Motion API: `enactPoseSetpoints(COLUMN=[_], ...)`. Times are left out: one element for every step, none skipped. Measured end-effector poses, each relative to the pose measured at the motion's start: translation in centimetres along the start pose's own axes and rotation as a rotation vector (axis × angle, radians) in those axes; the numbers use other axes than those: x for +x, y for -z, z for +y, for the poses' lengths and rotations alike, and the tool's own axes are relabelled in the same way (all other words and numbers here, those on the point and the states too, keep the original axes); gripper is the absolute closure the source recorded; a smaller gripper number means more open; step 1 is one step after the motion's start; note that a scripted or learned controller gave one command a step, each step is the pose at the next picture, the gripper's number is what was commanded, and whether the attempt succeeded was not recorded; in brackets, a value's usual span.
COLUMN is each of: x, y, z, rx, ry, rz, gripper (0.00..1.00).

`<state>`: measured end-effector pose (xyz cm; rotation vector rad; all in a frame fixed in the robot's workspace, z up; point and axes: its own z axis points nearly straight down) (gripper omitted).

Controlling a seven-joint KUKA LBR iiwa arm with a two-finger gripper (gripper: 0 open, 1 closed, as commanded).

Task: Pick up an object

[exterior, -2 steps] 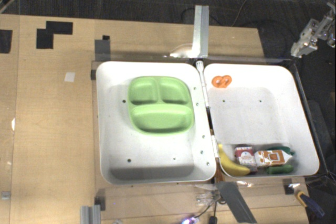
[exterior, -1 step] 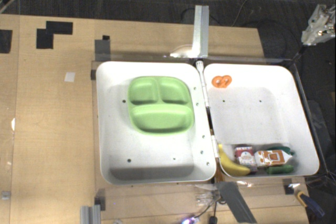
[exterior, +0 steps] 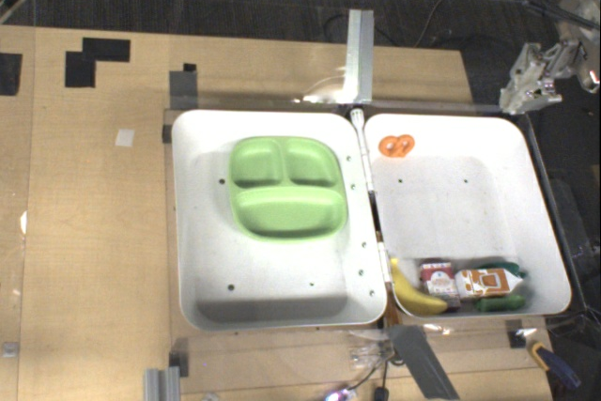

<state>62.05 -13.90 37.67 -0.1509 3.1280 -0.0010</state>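
From where I stand, nothing can actually be read. The small carton (exterior: 485,280) lying at the lower right of the frame, in the right bin (exterior: 470,202), has a white and orange printed face with a dark patch, and the packet (exterior: 437,278) just beside it shows red and white print, but the marks on both are too small and blurred to make out any word, brand or number. The black shapes (exterior: 94,59) on the table (exterior: 84,230) at the upper left are plain blocks, not letters.
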Motion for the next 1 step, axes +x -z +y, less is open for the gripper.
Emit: enactPoseSetpoints(x=[-3.94], y=[0.27], z=[-3.28], rx=[0.001], ry=[-0.292], rz=[-0.003], gripper=[1.0])
